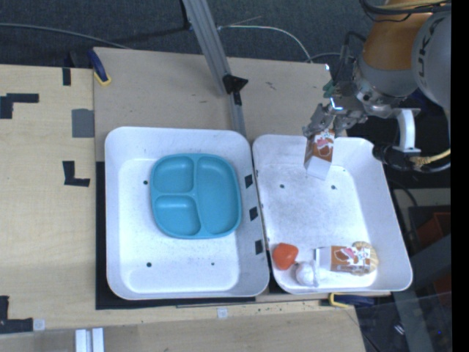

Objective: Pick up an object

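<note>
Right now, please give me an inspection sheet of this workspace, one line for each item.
Surface: wooden bench with two white bins side by side, left bin and right bin.
Job's things: small brown carton between the jaws, hanging over the right bin's far edge; orange object, white object and printed packet at its near edge.
Clutter: blue divided plate in the left bin.
Grippers: gripper shut on the carton.
Cables: thin wire on the bench's far side.
Surroundings: metal rail, dark floor.
</note>
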Controlling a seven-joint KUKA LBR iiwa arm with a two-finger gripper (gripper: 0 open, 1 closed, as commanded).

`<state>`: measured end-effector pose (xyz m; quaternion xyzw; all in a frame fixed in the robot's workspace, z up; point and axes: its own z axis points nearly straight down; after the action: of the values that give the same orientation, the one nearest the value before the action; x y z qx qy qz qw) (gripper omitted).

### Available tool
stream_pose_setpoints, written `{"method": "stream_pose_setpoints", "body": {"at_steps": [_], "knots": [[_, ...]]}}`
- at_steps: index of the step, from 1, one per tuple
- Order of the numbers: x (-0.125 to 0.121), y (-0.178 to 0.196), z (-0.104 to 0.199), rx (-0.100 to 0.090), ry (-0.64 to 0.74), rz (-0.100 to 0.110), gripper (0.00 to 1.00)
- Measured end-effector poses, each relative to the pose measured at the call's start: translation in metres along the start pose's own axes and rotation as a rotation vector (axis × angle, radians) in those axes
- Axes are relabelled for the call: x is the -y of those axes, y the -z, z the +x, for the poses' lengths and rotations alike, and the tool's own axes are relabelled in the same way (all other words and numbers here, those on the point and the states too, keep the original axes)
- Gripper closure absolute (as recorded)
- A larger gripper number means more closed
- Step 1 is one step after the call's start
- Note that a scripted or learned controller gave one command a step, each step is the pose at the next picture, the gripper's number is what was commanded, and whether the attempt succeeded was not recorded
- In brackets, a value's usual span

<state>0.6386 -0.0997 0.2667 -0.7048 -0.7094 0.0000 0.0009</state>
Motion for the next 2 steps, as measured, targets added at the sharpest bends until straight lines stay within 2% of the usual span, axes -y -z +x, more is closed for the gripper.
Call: {"method": "stream_pose_setpoints", "body": {"at_steps": [1,2], "knots": [[0.004,0.003,0.053,0.000,0.000,0.000,1.00],[-0.003,-0.002,0.106,0.000,0.000,0.001,1.00]]}}
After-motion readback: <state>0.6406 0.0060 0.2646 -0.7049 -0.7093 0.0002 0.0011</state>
